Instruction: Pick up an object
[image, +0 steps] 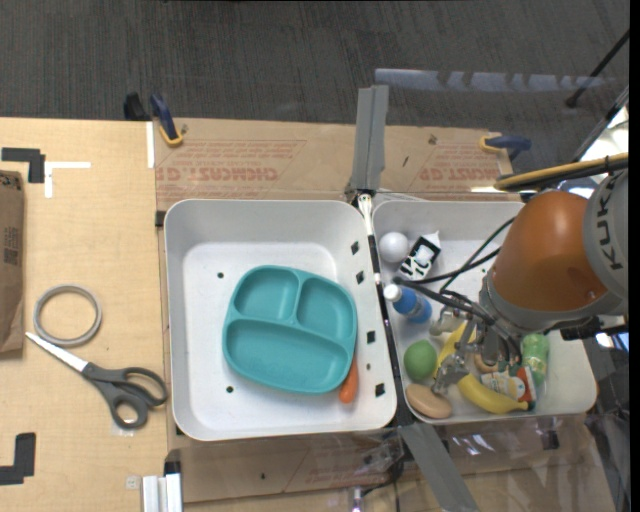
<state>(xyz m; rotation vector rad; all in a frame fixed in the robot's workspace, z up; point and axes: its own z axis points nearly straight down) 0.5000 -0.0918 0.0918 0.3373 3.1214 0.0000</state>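
Right bin (570, 402), front edge: banana (490, 398), tan disc (429, 402), green ball (421, 358) nearby. Gripper (462, 362) low among them; finger state can't tell, nothing seen held. Left bin (190, 300): teal plate (291, 329), carrot (348, 383) at its front-right edge.

Both bins (190, 300): smooth white plastic, slight sheen. Divided plate (290, 330): teal plastic, matt. Worktop (80, 200): pale wood, smooth; cardboard sheet (260, 165) under bins, printed, matt. Scissors (100, 375): metal blades, grey plastic handles. Tape roll (67, 315): glossy. Banana (490, 398): shiny plastic.
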